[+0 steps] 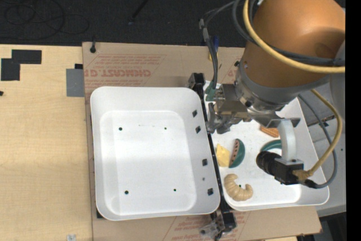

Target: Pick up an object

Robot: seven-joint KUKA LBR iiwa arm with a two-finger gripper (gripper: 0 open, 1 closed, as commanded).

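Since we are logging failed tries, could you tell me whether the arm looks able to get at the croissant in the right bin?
Probably yes: the croissant lies uncovered near the right bin's front edge, apart from its neighbours.

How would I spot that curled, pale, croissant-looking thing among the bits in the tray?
Start at the right-hand white bin, the one under the arm. Go to its near edge, left corner: the croissant-shaped piece lies there, just below the yellow wedge and the teal slice. It alone is tan, ridged and curled like a crescent.
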